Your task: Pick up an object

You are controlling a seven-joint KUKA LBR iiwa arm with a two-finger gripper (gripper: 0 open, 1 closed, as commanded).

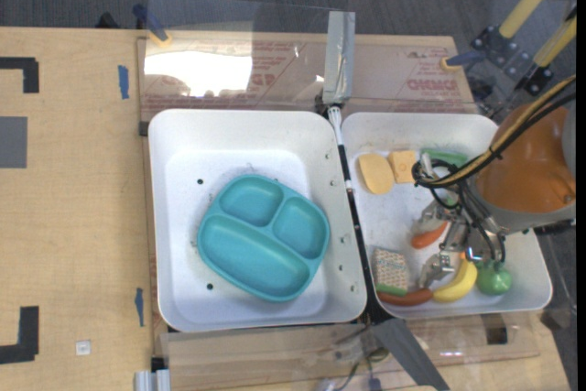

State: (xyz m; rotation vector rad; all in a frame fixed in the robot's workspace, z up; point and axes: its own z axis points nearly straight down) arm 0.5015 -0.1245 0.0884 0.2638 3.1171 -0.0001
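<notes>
On my tabletop (pixel 73 197) the left bin (pixel 174 151) carries just a teal plate (pixel 264 236). The right bin (pixel 366 215) keeps the toy food, so my hand (pixel 450 254) hangs over the banana (pixel 458 282); whether it is closed I cannot tell.

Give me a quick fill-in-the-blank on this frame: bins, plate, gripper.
1. The teal divided plate lies in the ____ bin.
2. The plate has ____ compartments.
3. The gripper hangs over the ____ bin, among the toy foods.
4. The yellow banana lies by that bin's ____ wall, beside a green fruit.

Missing words: left; three; right; near
</notes>
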